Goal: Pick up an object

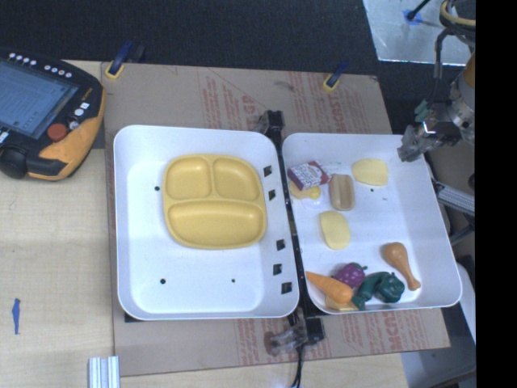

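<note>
Plainly, the pick has not begun in any way the view can confirm: every toy lies loose in the right bin [428, 217], and nothing hangs from the gripper [414, 145], which sits over that bin's far right corner, just at the rim. Whether it is open or shut I cannot tell; it reads as a dark, blurred lump against the bench edge. The candidates are spread through the bin. Near its far left edge lies a small purple-and-white packet [308, 174] on top of a yellow piece, with a tan hot-dog bun [342, 191] just beside it and a pale yellow round slice [370, 171] toward the far edge, closest to the gripper. A yellow oval piece [335, 229] lies alone mid-bin. Along the near edge sit an orange carrot [329, 288], a purple bunch of grapes [349, 275] and a green pepper [380, 288], all touching or nearly so, with a brown chicken drumstick [401, 263] just to their right. The left bin [137, 217] holds a yellow divided plate [215, 201]. Judging from this, the whole task remains: choosing a target, descending, closing and lifting. The round slice and the lone oval look like the easiest reaches, since the near-edge cluster is crowded.
</note>
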